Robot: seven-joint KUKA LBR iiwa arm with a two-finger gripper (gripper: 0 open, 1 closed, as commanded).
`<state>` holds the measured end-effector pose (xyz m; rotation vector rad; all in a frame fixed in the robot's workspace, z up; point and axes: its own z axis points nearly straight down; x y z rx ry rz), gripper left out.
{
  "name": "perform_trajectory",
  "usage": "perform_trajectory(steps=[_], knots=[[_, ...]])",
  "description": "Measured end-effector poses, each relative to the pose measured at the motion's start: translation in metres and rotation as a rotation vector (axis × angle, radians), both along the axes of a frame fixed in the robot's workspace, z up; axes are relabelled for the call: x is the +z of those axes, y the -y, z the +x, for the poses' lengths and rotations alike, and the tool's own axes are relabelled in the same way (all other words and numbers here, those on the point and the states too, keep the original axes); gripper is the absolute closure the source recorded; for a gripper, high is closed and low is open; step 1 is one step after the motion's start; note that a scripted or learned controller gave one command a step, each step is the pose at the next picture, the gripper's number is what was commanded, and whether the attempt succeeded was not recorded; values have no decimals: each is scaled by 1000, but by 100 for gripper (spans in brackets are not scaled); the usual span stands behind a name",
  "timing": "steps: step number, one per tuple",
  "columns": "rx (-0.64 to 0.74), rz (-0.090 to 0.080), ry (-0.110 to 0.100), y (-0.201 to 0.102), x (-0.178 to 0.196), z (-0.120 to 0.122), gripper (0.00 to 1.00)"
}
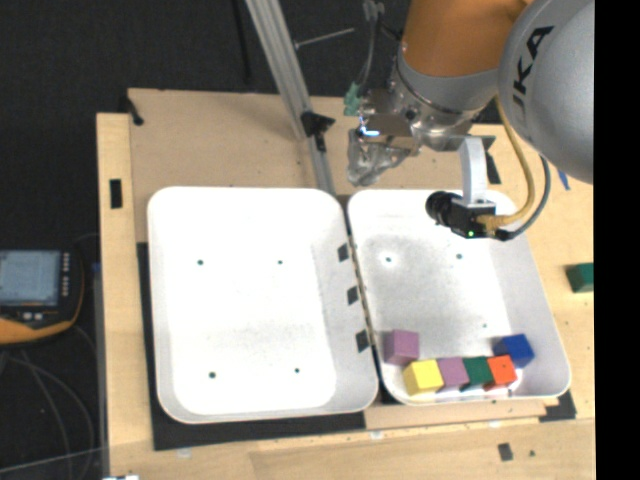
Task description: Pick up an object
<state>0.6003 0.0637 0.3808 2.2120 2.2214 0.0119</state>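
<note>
The gripper (368, 168) is hanging over the bench at the far edge of the right bin (450, 268), close to the seam between the two bins, and whether it is open or closed cannot be told from this slanted view, though nothing is showing in its grasp. The blocks are lying well apart from it along the right bin's near edge: a purple block (401, 345) is sitting just behind a row made of a yellow block (423, 376), a second purple block (453, 371), a green block (477, 370), an orange block (501, 370) and a blue block (516, 348). The left bin (250, 298) is lying beside it.
</note>
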Motion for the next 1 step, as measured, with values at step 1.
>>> perform_trajectory(steps=[1], knots=[[-5,-2,-19,7,-93,-55,100]])
